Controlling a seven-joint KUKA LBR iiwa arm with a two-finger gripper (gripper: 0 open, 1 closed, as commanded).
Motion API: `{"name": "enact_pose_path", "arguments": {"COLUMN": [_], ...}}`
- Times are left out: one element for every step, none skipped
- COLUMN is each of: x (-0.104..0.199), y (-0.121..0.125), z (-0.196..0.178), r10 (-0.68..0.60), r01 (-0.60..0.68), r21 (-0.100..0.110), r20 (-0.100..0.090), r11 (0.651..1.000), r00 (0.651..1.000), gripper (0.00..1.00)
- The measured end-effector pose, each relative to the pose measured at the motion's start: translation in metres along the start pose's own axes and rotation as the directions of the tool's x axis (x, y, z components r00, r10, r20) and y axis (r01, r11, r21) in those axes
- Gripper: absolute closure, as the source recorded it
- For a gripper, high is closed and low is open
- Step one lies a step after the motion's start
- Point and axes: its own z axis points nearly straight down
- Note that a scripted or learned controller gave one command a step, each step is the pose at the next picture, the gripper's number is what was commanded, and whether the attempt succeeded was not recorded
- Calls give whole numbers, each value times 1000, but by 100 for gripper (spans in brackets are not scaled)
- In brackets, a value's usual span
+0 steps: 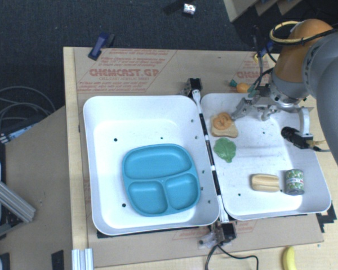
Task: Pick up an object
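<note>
Where arm [304, 55] leaves frame, green-labelled can [294, 181] blurred.

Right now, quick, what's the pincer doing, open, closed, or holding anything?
Pincer: over the right bin, its tip next to the tan pastry; open or shut cannot be told, and nothing is visibly held.

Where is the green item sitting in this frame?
The green item lies in the right bin, close to the divider between the bins, just below the tan pastry-like piece and up-left of the beige block.
</note>
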Motion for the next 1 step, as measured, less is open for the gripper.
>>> {"name": "enact_pose_path", "arguments": {"x": [37], "y": [-73], "z": [-2], "r10": [3], "r01": [-3], "r21": [-1], "r20": [2], "r11": [1000], "r00": [1000], "gripper": [0]}}
